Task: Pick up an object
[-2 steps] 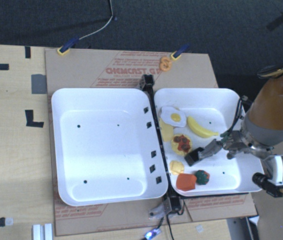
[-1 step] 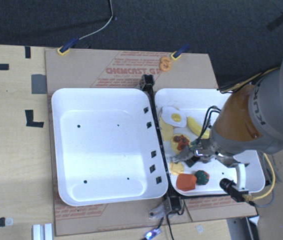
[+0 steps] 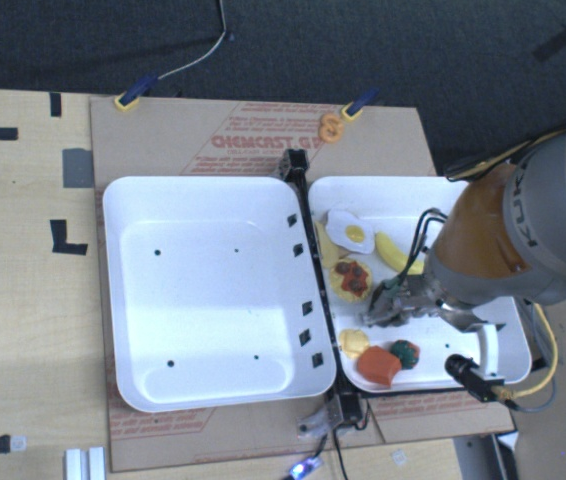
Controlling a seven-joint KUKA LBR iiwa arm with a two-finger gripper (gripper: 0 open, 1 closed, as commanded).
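so the arm comes in from the right side, grey with that orange band, and it's parked low over the right bin; the gripper is down among the toy food, roughly mid-bin, dark and kinda blurry; honestly can't tell how it's set or whether it has anything, too murky from this angle

stuff in the right bin: a fried egg up near the top-left part, white with a yellow yolk; a banana just right of the egg, partly tucked under the arm; a pizza slice looking thing with red bits, just left of the gripper and close to it; lower down there's a small yellow piece by the divider edge, a red-orange chunk near the bottom rim, and a green item just above and to the right of the red one, pretty much touching it

everything looks like it's lying on the bin floor; the left bin sits right beside the right one, the two touching along the black clips in the middle; both are on a cardboard sheet with red lettering; a little orange thing sits on the cardboard above the bins
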